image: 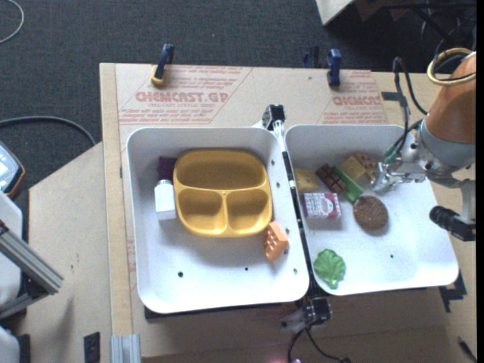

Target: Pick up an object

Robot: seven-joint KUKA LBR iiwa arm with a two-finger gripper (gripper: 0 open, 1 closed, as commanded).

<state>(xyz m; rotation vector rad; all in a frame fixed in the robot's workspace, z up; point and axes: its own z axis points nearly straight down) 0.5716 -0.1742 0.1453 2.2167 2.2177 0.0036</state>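
Dark carpet all round, cardboard-topped bench [227, 89] in the middle with two white bins side by side. Left bin [144, 225] has a yellow divided tray [222, 191], a small white bottle [165, 200] and an orange block [276, 240]. Right bin [423, 255] is where the action is — a pink carton [321, 205], a brown round cookie-looking thing [370, 213], a green leaf-shaped toy [330, 268], plus a chocolate bar [330, 178] and a tan piece jumbled at the back. The gripper [384, 180] sits low just above the cookie, near that back clutter. Can't tell if the claw is wide or narrow from this angle, and nothing visibly sits in it. Looks like the approach step to me — next it needs to settle on one item, probably the cookie, and close cleanly.
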